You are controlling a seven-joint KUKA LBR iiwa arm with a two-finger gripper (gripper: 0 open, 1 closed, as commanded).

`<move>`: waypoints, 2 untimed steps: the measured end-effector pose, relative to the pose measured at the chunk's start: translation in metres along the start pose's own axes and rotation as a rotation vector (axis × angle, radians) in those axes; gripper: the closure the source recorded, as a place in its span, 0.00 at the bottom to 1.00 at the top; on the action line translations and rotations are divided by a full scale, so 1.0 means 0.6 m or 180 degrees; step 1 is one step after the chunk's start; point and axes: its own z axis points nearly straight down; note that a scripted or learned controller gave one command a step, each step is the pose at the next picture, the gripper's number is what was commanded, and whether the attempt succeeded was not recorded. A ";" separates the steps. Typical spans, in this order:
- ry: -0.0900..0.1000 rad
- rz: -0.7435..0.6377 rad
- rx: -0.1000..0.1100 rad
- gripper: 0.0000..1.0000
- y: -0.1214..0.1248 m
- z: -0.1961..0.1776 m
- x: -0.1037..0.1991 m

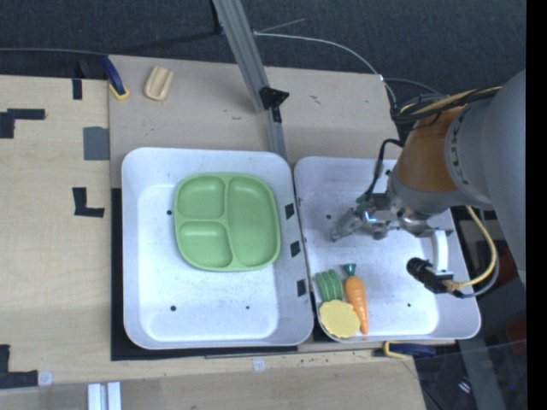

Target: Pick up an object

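Carrot sits in the right bin, down at the near left corner, its long axis running roughly away from the camera with the green top at the far end and the orange tip toward the near rim. No writing or label reads on it or anywhere around it. Touching its left side is a green ridged piece, and a round yellow piece lies against its lower end. The gripper hangs above the middle of the same bin, up and clear of the carrot, apart from it, the metal fingers reaching left; nothing is between them, though whether they are spread or closed I cannot tell from here. The grey arm with its orange band comes in from the right. Across in the left bin, a green divided plate lies flat. On the desk beyond, a small tan block.
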 end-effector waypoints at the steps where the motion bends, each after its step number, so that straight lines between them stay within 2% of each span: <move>1: 0.0006 -0.0005 0.0003 1.00 0.000 -0.018 0.002; 2: 0.0004 -0.0001 -0.0015 1.00 -0.003 -0.123 0.005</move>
